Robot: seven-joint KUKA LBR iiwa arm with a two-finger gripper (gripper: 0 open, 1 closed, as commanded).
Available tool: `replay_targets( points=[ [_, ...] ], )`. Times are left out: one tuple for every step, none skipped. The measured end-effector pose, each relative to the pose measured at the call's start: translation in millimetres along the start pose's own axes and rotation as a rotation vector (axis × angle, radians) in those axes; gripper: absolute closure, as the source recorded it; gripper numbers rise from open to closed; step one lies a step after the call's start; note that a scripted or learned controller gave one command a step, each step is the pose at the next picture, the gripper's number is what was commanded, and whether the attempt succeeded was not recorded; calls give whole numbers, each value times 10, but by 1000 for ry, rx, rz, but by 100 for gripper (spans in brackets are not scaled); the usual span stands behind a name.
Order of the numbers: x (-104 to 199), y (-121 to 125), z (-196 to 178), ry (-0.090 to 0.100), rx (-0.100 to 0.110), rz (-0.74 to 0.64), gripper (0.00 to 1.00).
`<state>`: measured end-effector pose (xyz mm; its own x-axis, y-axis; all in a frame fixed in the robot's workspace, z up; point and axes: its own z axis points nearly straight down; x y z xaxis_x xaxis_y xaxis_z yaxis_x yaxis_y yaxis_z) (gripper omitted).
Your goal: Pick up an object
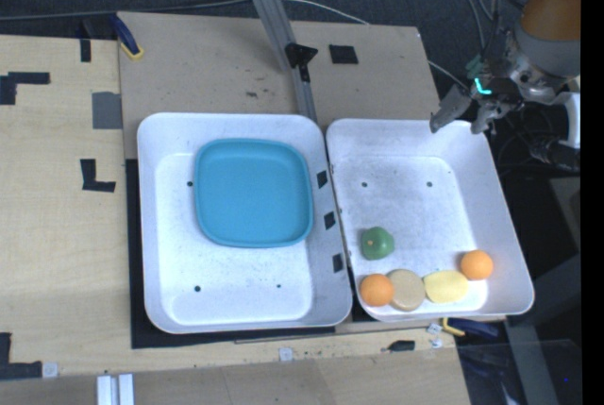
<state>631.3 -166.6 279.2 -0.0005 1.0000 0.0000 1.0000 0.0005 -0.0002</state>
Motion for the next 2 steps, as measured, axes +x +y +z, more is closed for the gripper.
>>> replay_targets(
  points=[
    [0, 0, 0, 0, 0, 0, 0],
    [5, 36, 435, 1, 4, 0, 0]
  ],
)
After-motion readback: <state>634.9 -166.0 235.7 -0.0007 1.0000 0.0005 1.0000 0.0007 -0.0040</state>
